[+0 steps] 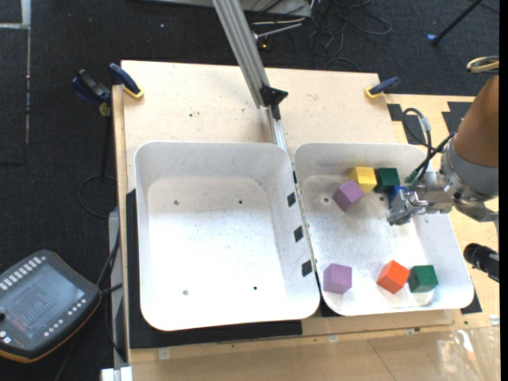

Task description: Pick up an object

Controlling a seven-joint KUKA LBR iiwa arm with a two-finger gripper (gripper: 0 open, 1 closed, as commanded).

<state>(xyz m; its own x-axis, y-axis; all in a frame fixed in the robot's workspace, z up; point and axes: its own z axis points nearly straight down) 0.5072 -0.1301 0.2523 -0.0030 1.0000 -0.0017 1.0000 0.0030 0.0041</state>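
The right bin (pixel 361 304) holds several small blocks. Toward its back sit a purple block (pixel 347 196), a yellow block (pixel 365 176) and a dark green block (pixel 387 179), close together. Near the front lie another purple block (pixel 337 278), an orange block (pixel 393 277) and a green block (pixel 423 278). My gripper (pixel 399 210) hangs low in the right bin, just in front of and to the right of the dark green block. A bit of blue shows at its tip.
The left bin (pixel 159 213) stands beside the right one, sharing a middle wall. A slanted metal pole (pixel 242 42) runs down to the bins' back edge. Clamps sit at the board's back corners. A grey pendant (pixel 40 304) lies at the lower left.
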